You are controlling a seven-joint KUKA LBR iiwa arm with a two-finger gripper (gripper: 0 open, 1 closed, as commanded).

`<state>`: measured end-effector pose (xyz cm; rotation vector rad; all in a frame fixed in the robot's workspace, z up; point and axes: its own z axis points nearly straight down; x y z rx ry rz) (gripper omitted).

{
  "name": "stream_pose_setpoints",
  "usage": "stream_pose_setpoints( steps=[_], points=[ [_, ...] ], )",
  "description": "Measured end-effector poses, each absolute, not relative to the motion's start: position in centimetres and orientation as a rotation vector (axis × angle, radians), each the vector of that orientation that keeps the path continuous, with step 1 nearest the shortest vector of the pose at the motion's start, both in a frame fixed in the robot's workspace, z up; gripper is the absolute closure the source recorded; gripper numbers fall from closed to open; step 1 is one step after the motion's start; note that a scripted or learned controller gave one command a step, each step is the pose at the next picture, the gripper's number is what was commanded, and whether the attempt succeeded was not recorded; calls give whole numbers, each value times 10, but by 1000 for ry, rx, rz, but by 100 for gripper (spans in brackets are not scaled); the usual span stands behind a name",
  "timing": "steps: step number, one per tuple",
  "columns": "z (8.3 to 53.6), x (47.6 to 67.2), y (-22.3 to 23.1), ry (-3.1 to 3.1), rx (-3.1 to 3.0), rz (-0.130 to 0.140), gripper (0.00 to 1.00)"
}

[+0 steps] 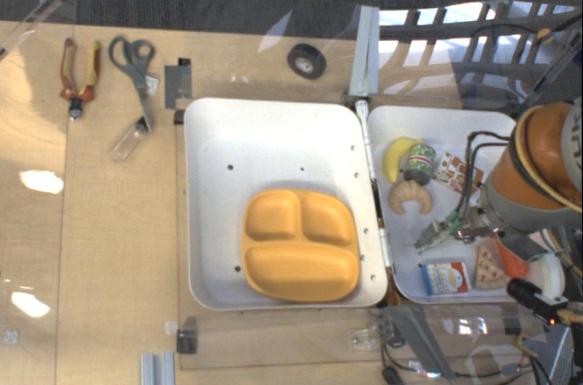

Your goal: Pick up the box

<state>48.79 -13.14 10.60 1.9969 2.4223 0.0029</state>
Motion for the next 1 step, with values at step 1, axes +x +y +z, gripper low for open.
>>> stream_pose_setpoints(
  steps=[1],
  points=[
    [177,489,-164,2484,1912,5,0]
  ],
)
